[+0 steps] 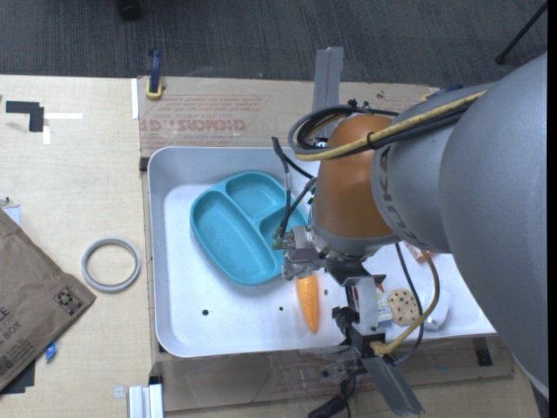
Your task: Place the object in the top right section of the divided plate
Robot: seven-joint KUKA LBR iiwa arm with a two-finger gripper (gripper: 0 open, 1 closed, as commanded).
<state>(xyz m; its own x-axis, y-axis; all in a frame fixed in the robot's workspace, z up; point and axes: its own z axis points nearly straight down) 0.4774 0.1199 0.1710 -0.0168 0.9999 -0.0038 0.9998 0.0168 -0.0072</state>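
One blue divided plate (235, 229) lies in the white bin (178, 320), a bit to the left of the middle, and I can count three sections in it, one long and two small. One orange carrot (307, 301) is in the bin too. It is not on the plate; it sits just past the plate's lower right edge, pointing down toward the front wall of the bin. The top of the carrot goes up under the gripper (306, 266), so I cannot tell if the jaws are open, closed, or pinching the carrot. One big grey arm (487, 172) with an orange band (348, 181) comes in from the right and covers much of the bin. Black and yellow cables loop around it. One round cookie with dark spots (400, 304) lies near the arm, to the right of the carrot. One grey ring (110, 263) rests on the light wooden bench (70, 181), well apart from the bin on the left. One brown cardboard box (30, 307) pokes in at the lower left corner. One flat sheet of cardboard (218, 116) with red letters lies behind the bin. One small blue and yellow clamp (155, 81) sits at the back edge. Dark grey carpet (261, 16) covers the floor behind the bench.
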